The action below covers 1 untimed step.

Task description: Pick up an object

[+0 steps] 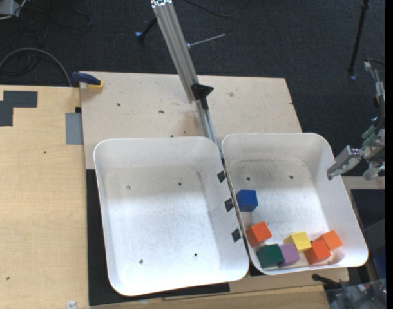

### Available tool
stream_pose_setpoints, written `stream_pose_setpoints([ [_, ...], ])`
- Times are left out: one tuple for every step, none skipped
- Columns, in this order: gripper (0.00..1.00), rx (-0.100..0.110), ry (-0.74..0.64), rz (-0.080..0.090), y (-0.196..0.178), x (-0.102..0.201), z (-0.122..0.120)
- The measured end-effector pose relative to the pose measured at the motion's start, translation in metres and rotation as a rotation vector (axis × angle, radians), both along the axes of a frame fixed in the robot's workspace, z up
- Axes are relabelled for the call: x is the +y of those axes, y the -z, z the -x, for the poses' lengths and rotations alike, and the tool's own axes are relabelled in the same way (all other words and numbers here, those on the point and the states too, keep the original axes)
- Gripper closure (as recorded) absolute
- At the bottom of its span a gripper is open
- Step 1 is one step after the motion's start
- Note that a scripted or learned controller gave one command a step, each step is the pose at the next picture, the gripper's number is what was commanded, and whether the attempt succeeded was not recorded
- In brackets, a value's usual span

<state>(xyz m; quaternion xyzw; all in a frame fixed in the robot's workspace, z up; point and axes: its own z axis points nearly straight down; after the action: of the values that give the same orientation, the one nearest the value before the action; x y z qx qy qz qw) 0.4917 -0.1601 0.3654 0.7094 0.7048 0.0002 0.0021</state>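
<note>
The things I could pick all lie in the right bin [316, 148], crowded toward its near corner. A blue cube [247, 199] sits apart from the others, close to the wall shared with the left bin [119, 166]. Below it is an orange cube [259, 232], and just beside that a dark green cube [269, 255] touching a purple cube [290, 253]. A yellow cube [300, 240] sits just behind the purple one, and two more orange-red cubes [323, 246] press together against the near right wall. I judge they are heaped there because the bin's floor seems to slope toward that corner, so loose blocks would settle low and bunch up. The blue one, standing free, looks like the easiest target: there is room on every side of it, while the clustered ones leave little gap for a clean grip.

My gripper [361, 159] hangs at the right rim of the right bin, above and outside the cluster, well apart from every cube. It touches none of them and nothing sits in it. It is too small and too cluttered against the background for me to tell how my jaws stand.

Both bins rest on the desk [145, 102].
</note>
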Motion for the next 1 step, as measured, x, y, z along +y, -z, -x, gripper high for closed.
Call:
stream_pose_setpoints([
  [0.00, 0.007, -0.009, -0.004, 0.0119, 0.0288, 0.0047],
])
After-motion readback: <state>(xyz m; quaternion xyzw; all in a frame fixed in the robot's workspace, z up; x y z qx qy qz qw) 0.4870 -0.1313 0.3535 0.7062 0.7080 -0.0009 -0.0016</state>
